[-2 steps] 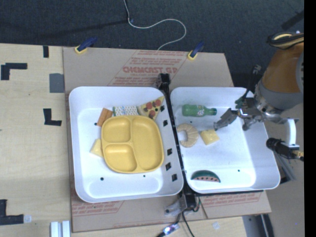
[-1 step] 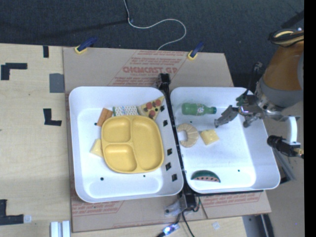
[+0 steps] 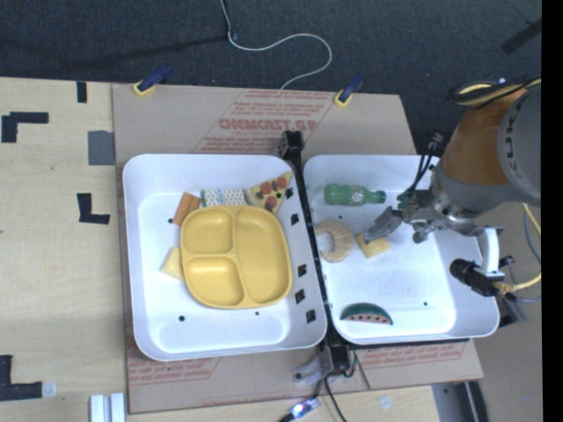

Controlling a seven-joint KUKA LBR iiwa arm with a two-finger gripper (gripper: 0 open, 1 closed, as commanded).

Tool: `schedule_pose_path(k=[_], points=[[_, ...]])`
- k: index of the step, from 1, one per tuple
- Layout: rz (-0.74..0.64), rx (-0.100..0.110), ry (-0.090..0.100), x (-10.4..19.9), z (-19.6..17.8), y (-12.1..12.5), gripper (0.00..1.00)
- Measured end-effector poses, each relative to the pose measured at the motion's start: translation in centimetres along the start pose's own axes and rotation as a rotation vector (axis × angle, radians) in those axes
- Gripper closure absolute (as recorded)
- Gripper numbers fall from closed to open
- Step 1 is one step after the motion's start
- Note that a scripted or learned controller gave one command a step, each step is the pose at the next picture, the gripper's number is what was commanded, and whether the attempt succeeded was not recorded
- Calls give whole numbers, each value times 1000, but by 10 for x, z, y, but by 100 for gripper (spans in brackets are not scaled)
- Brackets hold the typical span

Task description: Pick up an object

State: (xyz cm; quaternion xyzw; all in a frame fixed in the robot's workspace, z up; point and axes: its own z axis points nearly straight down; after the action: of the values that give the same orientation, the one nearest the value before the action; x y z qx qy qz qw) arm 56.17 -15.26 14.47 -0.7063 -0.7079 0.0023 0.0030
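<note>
In the right bin point(image 3: 440, 323) my gripper point(image 3: 383, 229) is low over the floor, reaching in from the right. A small yellow block point(image 3: 376, 247) lies just below and left of its tip, touching it or nearly so; the view does not show the block being held. Left of the block is a round beige bread piece point(image 3: 334, 239). A green bottle point(image 3: 354, 195) lies on its side near the bin's back wall. A watermelon slice point(image 3: 367, 314) rests by the front wall.
The left bin point(image 3: 149, 323) holds a yellow divided plate point(image 3: 236, 256), with a pizza slice point(image 3: 271, 190), an orange piece point(image 3: 186, 207) and a yellow wedge point(image 3: 171, 263) around it. Black clips point(image 3: 302, 271) run along the wall between the bins. The arm's body point(image 3: 484, 161) overhangs the right bin's right side.
</note>
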Motion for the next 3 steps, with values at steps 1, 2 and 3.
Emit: schedule_pose_path(k=[1, 2, 3], points=[[0, -2, -1, 9, 61, -1, 0], [1, -8, -2, 9, 60, -1, 0], [0, -8, -2, 10, 49, -1, 100]])
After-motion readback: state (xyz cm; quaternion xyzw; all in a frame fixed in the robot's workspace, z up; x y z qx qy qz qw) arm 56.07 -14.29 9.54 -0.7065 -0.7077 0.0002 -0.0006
